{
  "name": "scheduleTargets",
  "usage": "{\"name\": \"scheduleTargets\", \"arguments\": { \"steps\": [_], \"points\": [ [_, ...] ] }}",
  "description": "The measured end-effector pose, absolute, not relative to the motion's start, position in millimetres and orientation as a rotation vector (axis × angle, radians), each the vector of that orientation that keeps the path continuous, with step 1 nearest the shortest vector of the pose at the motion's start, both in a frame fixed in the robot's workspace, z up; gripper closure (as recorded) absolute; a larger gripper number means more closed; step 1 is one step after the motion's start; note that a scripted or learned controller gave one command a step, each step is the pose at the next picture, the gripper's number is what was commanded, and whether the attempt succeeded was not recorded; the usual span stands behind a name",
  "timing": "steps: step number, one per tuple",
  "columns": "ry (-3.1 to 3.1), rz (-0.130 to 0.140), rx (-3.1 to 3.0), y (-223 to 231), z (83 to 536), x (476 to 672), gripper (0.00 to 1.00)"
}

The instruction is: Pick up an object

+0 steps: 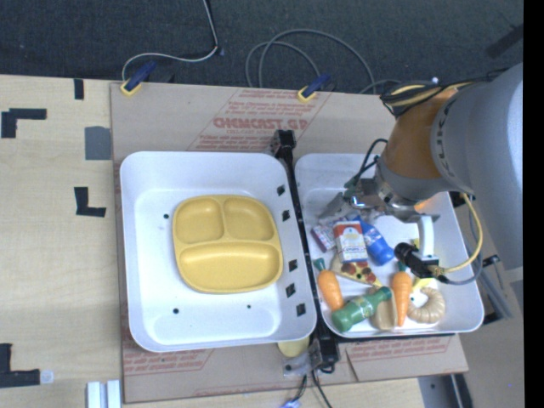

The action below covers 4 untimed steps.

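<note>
Near edge of the right bin (466,320): a heap of small toy food. Two carrots (330,289), a green bottle (357,308) lying on its side, a pale ring-shaped piece (427,304), a pizza-like wedge (355,270). All look like light, rigid moulded plastic: smooth, probably slippery, not fragile. They're touching or overlapping, so a pinch on one will likely nudge its neighbours.

Best candidate, my call: the left carrot, at the edge of the pile with bare bin floor beside it. Grip across the thick orange body, not the taper, where it would squirt out.

Mid-bin: a small carton (351,240) with a red-and-white label; print too small to read. A blue piece (378,248) touches its right side. Carton has flat faces and could be easy to clamp, but may be thin and crushable.

Further back: gripper (357,198) low over the bin's upper part, just above the carton. Can't tell the finger state; nothing seen held.

Left bin (136,228): yellow divided plate (228,243), wide and flat, poor for a two-finger pinch.

Far: cardboard sheet (170,117) under the bins has red print, roughly "CHEMCAST GP", mirrored or upside down, not sure.
</note>
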State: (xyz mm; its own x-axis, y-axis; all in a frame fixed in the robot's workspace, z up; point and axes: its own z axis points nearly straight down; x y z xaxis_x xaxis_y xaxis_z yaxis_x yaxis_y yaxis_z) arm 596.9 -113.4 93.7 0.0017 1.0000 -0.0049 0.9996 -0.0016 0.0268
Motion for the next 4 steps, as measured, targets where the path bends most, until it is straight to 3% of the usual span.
{"name": "scheduleTargets", "arguments": {
  "steps": [1,2,3,4],
  "points": [
    [2.207,0.028,2.203,-112,106,598.6,1.00],
    [2.209,0.025,2.206,-112,104,597.5,0.00],
    [2.217,0.003,2.219,-145,175,590.8,0.00],
    [2.225,-0.007,2.222,-155,90,625.0,0.00]
  ]
}}
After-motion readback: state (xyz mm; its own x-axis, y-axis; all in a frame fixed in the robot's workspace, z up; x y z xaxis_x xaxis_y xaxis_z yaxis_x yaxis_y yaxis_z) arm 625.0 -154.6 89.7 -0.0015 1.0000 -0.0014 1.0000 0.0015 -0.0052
